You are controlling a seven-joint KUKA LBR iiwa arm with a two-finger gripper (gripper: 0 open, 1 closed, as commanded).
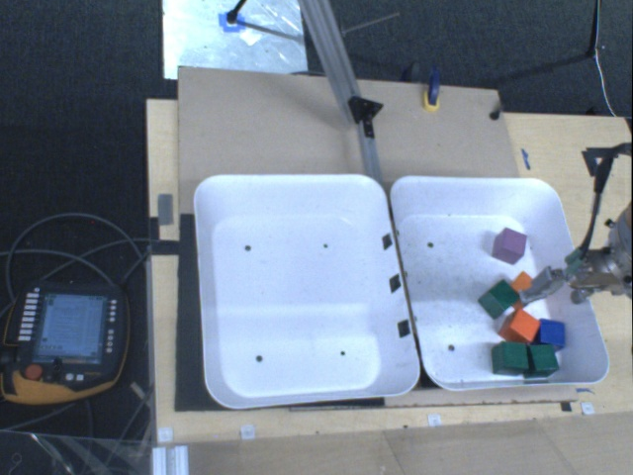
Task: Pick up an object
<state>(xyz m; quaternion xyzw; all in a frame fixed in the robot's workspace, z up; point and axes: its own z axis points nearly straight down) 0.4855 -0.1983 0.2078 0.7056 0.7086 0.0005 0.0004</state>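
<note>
A pale wooden bench (297, 97) stands on dark carpet, with a brown board laid across its far half. Two shallow white bins sit side by side on it: the left bin (213, 265) and the right bin (465, 191). A control pad (64, 342) with a screen and an orange underside lies on the floor to the left, cables looping round it. A slanted metal pole (331, 43) crosses the top.

All the blocks lie in the right bin's near right corner. A purple block (509, 244) sits apart, tilted a little. Below it cluster a green block (498, 298), an orange block (518, 325), a blue block (551, 333) and a pair of dark green blocks (525, 358). They are roughly cubes, with no clear long axis.

The gripper (539, 283) reaches in over the right rim, just beside the green block; whether it is spread or closed cannot be told.
</note>
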